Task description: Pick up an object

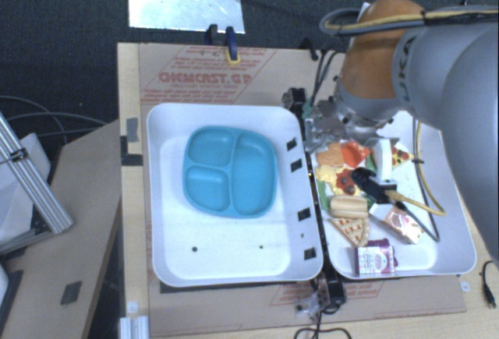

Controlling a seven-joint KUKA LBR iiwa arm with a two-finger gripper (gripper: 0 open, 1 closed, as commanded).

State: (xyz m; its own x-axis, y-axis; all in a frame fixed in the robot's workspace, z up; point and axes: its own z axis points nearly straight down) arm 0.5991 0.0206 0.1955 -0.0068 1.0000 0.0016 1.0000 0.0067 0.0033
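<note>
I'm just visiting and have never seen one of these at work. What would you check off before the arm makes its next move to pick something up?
1. Objects within reach: ok, a pile of toy food lies in the right bin.
2. Gripper over that bin: ok, at its upper left corner.
3. Something between the fingers: cannot tell, the arm hides them.
4. Easy single target: ok, the purple carton lies apart.
5. Left bin contents: ok, blue divided plate sits flat.
</note>
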